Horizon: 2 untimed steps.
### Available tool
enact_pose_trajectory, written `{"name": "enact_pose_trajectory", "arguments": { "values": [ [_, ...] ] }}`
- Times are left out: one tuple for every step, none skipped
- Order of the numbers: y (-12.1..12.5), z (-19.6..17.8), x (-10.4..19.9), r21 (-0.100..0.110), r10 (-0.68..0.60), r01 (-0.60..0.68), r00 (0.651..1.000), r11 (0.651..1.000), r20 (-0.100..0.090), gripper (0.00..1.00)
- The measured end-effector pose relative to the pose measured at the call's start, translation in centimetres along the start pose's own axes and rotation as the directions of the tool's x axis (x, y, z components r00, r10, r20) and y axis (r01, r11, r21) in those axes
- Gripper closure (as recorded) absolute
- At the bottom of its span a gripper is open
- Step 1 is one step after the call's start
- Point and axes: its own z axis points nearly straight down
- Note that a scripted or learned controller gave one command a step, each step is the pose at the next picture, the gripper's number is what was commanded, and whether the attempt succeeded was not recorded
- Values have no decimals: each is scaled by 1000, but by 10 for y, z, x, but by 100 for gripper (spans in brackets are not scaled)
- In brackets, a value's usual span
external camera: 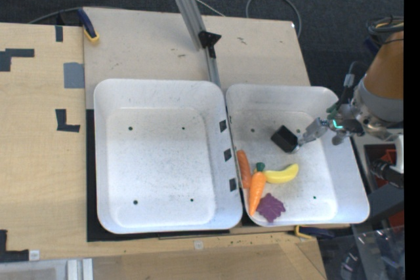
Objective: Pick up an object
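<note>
Nearest the camera, the purple toy, carrot and banana lie untouched in the right bin, while farther back my gripper touches the black block, grip unreadable, nothing lifted yet.

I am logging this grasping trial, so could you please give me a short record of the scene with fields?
right bin: shallow white plastic tray holding all the items
black block: small dark block, upper middle of that bin
pincer: just right of the black block, low over the bin
yellow toy banana: lies below the block
orange toy carrots: two, near the bin's left wall
purple toy grape bunch: front of the bin
left bin: white tray alongside
</note>
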Motion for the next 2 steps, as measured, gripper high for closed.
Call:
{"name": "enact_pose_trajectory", "arguments": {
  "values": [
    [1, -2, 0, -4, -2, 2, 1000, 1000, 1, 0],
    [7, 59, -1, 2, -1, 1, 1000, 1000, 0, 0]
  ]
}}
